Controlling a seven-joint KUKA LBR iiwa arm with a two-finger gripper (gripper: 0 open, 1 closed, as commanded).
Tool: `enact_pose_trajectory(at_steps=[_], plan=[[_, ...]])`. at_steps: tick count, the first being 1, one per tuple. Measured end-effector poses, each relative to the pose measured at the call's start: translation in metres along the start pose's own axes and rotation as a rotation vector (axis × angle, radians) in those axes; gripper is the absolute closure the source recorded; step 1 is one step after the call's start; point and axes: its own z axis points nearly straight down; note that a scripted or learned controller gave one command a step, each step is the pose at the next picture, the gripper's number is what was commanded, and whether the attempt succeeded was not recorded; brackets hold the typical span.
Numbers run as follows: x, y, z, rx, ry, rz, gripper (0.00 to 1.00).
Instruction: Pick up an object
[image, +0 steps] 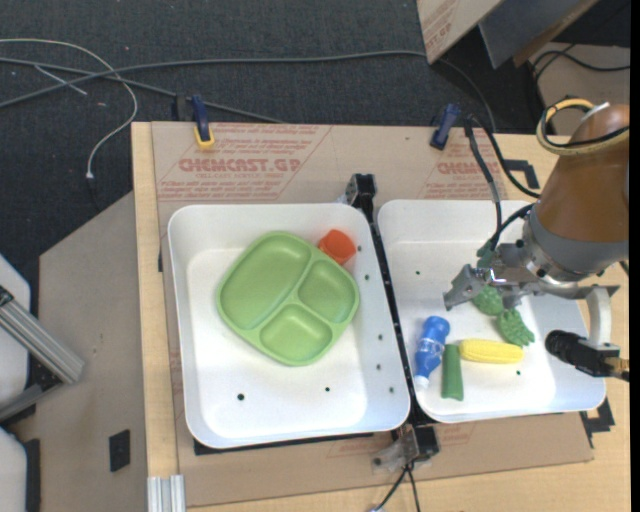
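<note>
My gripper (483, 288) hangs low over the middle of the right bin (410, 245), under the orange-banded wrist. A green leafy toy (511, 322) lies right beneath and beside it, seemingly touching it. Near the bin's front lie a blue bottle (432, 346), a yellow corn cob (490, 351) and a small green stick (452, 373), all in front of the gripper and apart from it. In the left bin (210, 400) a green divided plate (290, 297) lies flat, with an orange piece (338, 245) at its far right edge.
The two bins meet at a black-clipped seam (385, 300). The arm's body (590, 190) covers the right bin's far right part. Clamps (203, 130) and cables lie along the back of the cardboard bench.
</note>
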Motion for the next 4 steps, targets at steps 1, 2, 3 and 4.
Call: enact_pose_trajectory(at_steps=[1,2,3,4], plan=[[-0.006,-0.01,0.053,0.006,0.001,0.001,0.0],[-0.008,-0.01,0.116,0.006,0.001,0.001,0.0],[-0.008,-0.011,0.125,0.002,0.001,0.001,0.0],[-0.007,-0.01,0.114,-0.002,0.002,0.001,1.0]])
